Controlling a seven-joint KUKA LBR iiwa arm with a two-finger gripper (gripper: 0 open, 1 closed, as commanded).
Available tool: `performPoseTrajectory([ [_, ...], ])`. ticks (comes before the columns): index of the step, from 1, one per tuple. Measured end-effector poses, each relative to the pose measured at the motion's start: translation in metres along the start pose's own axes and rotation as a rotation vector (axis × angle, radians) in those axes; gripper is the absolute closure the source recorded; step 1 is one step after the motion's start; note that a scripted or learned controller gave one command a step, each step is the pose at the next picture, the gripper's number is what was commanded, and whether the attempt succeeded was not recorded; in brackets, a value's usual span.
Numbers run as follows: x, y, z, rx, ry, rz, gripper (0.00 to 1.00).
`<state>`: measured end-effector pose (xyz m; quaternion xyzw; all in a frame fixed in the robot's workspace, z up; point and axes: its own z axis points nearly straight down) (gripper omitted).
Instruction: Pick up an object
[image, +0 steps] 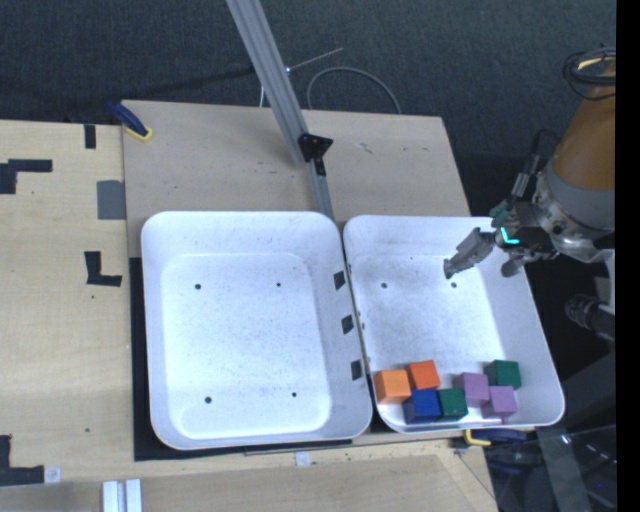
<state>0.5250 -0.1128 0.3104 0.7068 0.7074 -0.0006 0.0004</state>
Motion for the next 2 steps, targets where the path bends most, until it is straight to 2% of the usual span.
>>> performPoseTrajectory([
  [1,0.0142,0.0317,-0.0155,-0.002,0.001,-0.002,0.0],
  [2,0.0133,0.0304,-0.0246,0.001,-0.001,-0.001,1.0],
])
